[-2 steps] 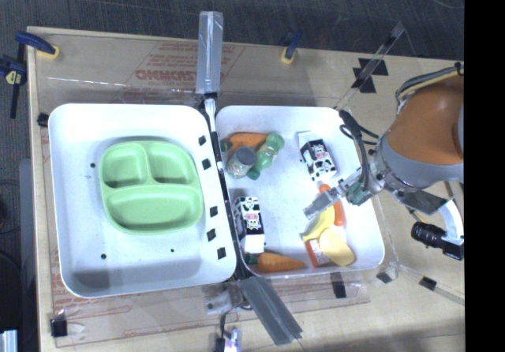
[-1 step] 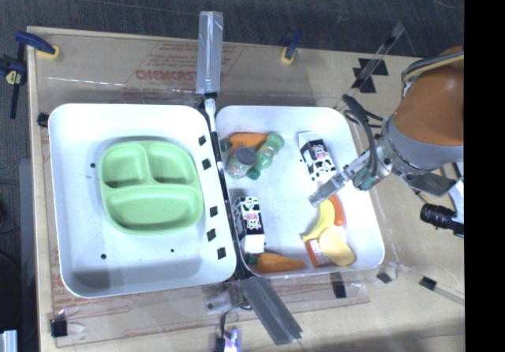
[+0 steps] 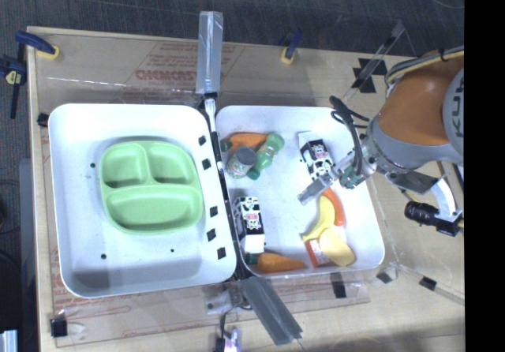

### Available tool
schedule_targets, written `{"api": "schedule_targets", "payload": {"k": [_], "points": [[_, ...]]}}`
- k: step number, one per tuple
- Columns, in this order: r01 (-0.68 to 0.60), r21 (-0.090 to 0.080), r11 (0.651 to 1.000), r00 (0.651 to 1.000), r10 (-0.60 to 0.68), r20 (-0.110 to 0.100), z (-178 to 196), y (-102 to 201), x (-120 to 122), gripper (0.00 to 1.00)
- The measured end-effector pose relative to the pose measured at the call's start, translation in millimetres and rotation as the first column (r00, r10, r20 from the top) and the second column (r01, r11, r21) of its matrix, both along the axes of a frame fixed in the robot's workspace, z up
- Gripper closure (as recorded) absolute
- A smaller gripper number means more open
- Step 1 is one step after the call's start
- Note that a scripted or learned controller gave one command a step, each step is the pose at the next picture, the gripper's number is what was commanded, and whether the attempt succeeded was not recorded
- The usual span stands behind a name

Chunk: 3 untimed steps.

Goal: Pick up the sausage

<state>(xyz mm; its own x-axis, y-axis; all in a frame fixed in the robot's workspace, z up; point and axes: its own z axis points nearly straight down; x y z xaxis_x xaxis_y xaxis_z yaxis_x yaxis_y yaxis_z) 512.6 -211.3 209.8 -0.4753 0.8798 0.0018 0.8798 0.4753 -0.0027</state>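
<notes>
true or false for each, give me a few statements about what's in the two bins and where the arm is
1. The green divided plate lies in the left bin. True.
2. The gripper is over the left bin. False: it is over the right bin.
3. The milk carton lies by the divider between the bins. True.
4. The green bottle lies on the plate. False: it is in the right bin.

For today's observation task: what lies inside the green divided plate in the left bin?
The green divided plate shows bare compartments, nothing covering them. The bin floor under it is hidden.
</notes>
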Motion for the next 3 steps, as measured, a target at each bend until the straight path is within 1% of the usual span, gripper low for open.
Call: {"api": "schedule_targets", "payload": {"k": [1, 2, 3], "points": [[-0.019, 0.000, 1.000, 1.000, 0.019, 0.001, -5.4, 0.9, -35.4, 0.00], [-0.021, 0.000, 1.000, 1.000, 0.021, 0.001, -31.4, 1.2, 28.2, 0.00], [-0.005, 0.000, 1.000, 1.000, 0.005, 0.001, -6.5, 1.0, -18.4, 0.00]]}}
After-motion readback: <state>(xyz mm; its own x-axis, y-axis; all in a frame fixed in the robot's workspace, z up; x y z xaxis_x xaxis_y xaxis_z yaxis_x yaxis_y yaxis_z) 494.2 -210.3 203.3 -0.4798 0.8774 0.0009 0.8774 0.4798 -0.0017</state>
